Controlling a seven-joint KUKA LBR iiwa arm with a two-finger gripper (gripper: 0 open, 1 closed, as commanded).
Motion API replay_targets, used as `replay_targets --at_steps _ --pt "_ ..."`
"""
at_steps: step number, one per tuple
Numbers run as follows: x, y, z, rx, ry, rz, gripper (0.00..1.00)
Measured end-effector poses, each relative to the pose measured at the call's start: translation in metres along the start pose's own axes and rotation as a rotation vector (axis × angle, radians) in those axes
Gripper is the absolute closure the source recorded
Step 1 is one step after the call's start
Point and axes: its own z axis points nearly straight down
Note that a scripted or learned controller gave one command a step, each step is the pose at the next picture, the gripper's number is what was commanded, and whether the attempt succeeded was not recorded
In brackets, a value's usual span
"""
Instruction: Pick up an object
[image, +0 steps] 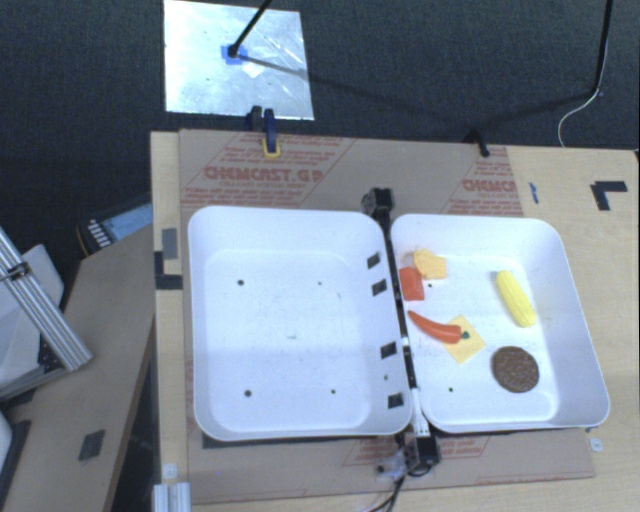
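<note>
The right bin (575, 300) holds several small toy foods. A yellow corn cob (515, 297) lies toward its right side. A brown round patty (515, 369) sits near the front right. A red chili pepper (437, 326) lies across a yellow cheese slice (467, 343) in the middle. By the left wall are an orange-red block (411, 283) and a pale yellow piece (431, 264).
The left bin (210, 300) stands beside the right one, joined by black clips along the shared wall (392, 300). Both rest on a cardboard sheet (270, 170). A metal plate (238, 60) lies on the floor behind. An aluminium frame (35, 310) stands at left.
</note>
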Motion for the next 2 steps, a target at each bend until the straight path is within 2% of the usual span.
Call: replay_targets --at_steps 2 --pt "-0.001 0.002 -0.023 -0.009 -0.005 -0.004 1.00"
